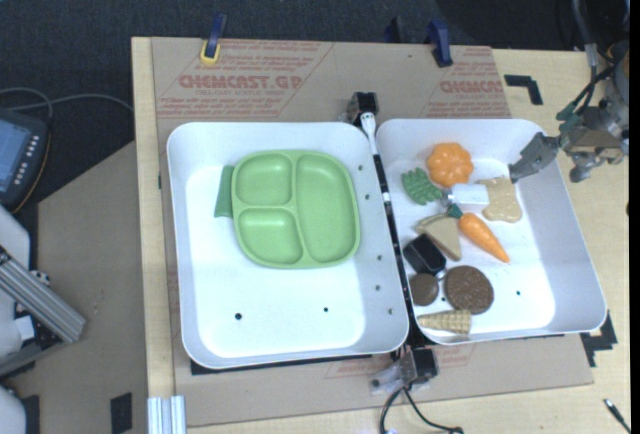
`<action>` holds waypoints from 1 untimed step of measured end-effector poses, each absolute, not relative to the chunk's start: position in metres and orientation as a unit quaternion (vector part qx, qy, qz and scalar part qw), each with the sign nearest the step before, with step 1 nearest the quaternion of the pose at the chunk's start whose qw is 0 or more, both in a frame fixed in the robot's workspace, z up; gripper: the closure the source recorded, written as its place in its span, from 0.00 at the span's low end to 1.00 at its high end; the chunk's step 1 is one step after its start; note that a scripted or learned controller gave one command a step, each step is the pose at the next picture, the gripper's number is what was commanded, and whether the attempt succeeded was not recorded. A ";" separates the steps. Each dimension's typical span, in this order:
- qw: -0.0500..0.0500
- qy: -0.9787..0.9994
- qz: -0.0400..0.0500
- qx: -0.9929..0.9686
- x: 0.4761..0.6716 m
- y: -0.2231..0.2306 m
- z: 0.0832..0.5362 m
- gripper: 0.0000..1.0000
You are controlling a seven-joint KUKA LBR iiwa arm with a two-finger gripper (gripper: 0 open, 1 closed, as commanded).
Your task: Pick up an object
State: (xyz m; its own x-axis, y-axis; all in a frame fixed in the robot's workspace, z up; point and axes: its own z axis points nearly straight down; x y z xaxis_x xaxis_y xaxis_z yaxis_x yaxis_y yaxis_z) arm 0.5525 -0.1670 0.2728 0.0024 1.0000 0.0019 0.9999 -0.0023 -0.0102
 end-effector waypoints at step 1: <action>-0.001 -0.707 0.000 -0.707 0.554 -0.167 0.279 0.00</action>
